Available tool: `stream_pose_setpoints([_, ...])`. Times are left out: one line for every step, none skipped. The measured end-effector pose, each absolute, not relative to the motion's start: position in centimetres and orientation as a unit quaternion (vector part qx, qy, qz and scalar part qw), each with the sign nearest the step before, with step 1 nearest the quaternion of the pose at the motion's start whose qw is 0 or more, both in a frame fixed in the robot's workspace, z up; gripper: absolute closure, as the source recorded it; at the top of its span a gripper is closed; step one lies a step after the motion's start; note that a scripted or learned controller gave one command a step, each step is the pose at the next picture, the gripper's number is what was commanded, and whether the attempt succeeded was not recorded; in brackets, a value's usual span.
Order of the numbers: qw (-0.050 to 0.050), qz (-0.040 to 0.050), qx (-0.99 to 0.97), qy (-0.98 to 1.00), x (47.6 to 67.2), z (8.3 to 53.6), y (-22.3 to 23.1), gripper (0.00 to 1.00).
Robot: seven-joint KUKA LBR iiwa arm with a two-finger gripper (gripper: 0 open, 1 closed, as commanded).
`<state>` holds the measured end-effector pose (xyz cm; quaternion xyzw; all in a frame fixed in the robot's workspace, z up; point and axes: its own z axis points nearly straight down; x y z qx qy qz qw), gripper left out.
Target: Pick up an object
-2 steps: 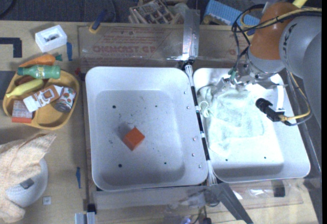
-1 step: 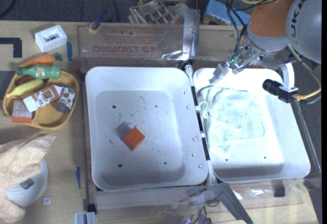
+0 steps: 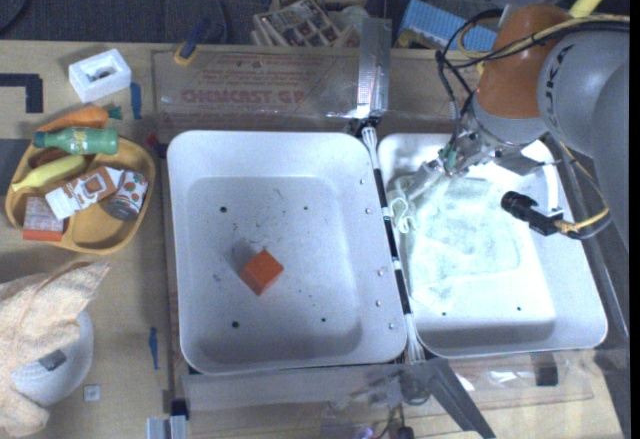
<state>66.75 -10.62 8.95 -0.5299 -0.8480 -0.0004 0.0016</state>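
An orange cube [image 3: 262, 271] lies on the floor of the left white bin [image 3: 200, 167], a little left of and below its middle. The grey arm with its orange band [image 3: 520, 62] reaches in from the upper right over the right white bin [image 3: 570, 322]. My gripper [image 3: 408, 199] hangs low over that bin's upper left corner, close to the divide between the bins. It is well to the right of the cube and above it in the view, and nothing shows in its grasp.
A black cable plug [image 3: 527, 208] hangs over the right bin. A wooden bowl [image 3: 100, 232] of toy food and a green bottle [image 3: 78, 140] sit at the far left. A cloth [image 3: 40, 327] lies below them, and a clear panel [image 3: 260, 92] lies behind the bins.
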Motion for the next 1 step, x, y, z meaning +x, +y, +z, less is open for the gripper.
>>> stream_pose_setpoints([0.0, -0.0002, -0.606, -0.796, 61.78, 13.67, -11.68, 0.0])
